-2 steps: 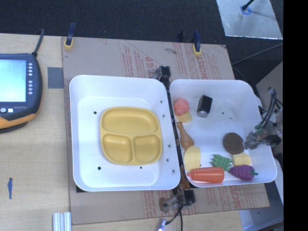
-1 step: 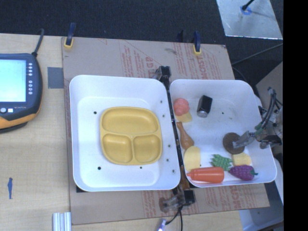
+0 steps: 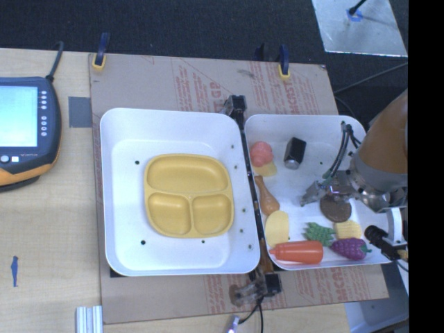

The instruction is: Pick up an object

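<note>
Brown disc [image 3: 338, 209] beside tool [image 3: 316, 193]

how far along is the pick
Done: the arm has reached over the right bin, gripper low among the toys. In hand: nothing visibly held; carrot, grapes and black cylinder lie in the bin. Left: grasp one and lift.

You're looking down from one fixed camera above the surface [image 3: 55, 255], slightly slanted, both bins [image 3: 118, 186] in frame, medium distance.
</note>
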